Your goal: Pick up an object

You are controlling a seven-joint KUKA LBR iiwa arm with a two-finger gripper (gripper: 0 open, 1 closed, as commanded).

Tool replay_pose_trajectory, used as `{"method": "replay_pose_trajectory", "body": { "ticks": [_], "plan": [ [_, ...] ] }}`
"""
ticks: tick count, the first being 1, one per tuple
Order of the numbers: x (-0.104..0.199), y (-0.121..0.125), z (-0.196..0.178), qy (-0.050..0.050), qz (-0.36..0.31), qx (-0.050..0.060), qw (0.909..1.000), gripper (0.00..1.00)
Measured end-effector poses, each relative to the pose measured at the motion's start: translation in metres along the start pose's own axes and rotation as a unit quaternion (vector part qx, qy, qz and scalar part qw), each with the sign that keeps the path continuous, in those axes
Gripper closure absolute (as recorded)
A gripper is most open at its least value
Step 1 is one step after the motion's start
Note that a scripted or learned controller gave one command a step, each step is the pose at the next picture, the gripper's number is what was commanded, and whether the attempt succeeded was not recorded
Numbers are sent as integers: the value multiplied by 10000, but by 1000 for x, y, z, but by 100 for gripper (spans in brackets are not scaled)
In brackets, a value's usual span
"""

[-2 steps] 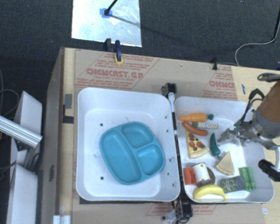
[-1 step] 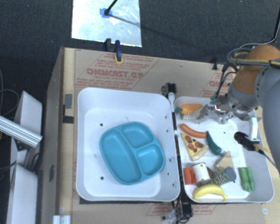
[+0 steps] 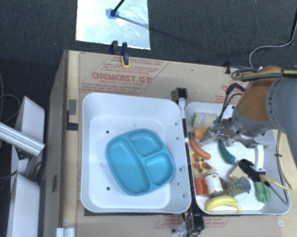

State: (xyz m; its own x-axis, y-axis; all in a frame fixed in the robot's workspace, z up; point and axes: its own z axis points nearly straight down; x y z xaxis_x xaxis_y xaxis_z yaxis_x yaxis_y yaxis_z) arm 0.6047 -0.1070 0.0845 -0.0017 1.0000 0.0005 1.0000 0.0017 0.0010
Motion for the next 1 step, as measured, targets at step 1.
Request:
{"method": "replay_pose_trajectory", "body": {
  "ticks": [1],
  "plan": [
    [-1,1,-11,-6,-4,-14,10000,100]
  ]
}}
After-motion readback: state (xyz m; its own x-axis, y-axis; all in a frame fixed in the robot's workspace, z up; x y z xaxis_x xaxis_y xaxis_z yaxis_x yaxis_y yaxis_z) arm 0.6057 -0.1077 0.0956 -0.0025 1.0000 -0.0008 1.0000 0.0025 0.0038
